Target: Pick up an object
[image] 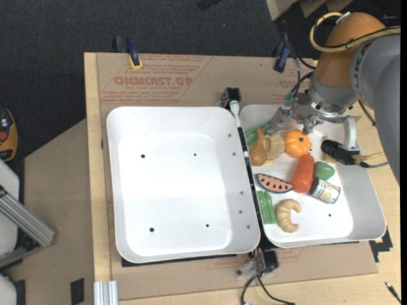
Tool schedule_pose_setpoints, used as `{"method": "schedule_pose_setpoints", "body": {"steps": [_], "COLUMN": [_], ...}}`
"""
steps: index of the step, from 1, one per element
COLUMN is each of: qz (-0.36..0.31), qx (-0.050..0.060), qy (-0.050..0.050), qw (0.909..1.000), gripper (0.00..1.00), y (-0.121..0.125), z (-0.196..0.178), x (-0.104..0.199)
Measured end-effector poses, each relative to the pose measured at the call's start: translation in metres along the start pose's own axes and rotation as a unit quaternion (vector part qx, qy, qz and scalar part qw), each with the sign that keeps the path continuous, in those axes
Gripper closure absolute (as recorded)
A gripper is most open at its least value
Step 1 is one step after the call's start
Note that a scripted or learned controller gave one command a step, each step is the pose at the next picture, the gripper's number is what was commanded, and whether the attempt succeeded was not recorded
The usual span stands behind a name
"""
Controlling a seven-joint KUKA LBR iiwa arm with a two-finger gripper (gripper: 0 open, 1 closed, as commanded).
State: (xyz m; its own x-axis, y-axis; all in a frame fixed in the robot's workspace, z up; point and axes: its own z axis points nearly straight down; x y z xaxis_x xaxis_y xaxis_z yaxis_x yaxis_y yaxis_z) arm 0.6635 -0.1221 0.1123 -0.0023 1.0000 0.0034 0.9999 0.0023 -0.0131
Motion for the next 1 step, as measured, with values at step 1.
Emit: {"method": "schedule_pose_setpoints", "body": {"steps": [1], "qz": [0.000], "qx": [-0.007], "qy": [-0.002], "qw": [1.0000], "gripper": [0.00], "y": [0.0042], "z": [0.0270], "x": [0.0209]}}
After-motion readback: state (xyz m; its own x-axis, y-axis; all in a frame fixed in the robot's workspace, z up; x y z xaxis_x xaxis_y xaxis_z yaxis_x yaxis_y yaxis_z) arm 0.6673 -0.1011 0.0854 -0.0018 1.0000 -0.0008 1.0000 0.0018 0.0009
